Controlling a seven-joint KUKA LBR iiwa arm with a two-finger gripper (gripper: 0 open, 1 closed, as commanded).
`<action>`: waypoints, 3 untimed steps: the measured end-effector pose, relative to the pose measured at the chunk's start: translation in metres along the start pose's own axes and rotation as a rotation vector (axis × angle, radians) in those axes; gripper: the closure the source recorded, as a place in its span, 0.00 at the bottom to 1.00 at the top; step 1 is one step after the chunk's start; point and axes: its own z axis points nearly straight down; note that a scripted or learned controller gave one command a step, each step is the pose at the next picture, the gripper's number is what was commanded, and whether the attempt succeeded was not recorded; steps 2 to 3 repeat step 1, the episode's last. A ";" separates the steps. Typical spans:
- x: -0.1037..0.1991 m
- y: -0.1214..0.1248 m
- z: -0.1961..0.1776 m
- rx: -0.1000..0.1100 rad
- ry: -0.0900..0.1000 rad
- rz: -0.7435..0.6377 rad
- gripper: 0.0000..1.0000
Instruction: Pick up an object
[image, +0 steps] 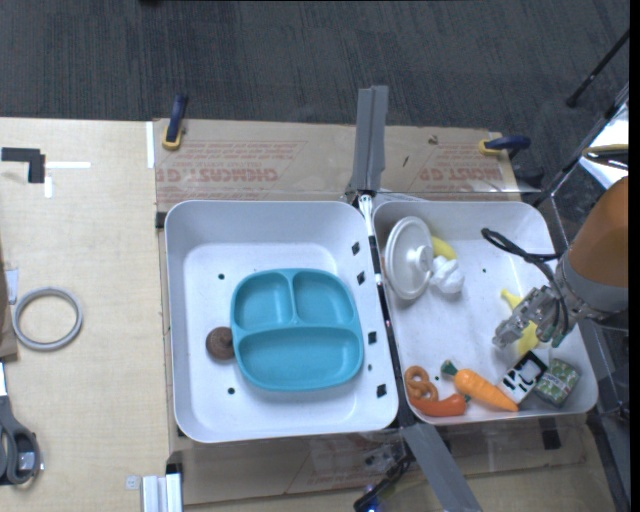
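My gripper (528, 326) hangs low over the right side of the right bin (470, 215), at the end of the grey arm with its orange band (610, 235). A yellow piece (527, 345) lies just under it, and another yellow bit (511, 298) sits beside it. In front of the gripper lie a black-and-white box (522, 377), a green block (557, 382), an orange carrot (486, 391) and a red pepper (436, 404). A silver lid (408, 258), a yellow toy (443, 247) and a white lump (451, 281) rest at the bin's back left.
The left bin (195, 300) holds a teal divided plate (297, 328) with a brown round piece (219, 343) at its left. A black cable (515, 246) loops over the right bin. On the bench to the left lie a tape roll (45, 318) and scissors (16, 452).
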 end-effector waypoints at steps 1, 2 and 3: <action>0.082 0.036 -0.027 0.001 0.003 0.060 1.00; 0.082 0.036 -0.027 0.001 0.003 0.060 1.00; 0.082 0.036 -0.027 0.001 0.003 0.060 1.00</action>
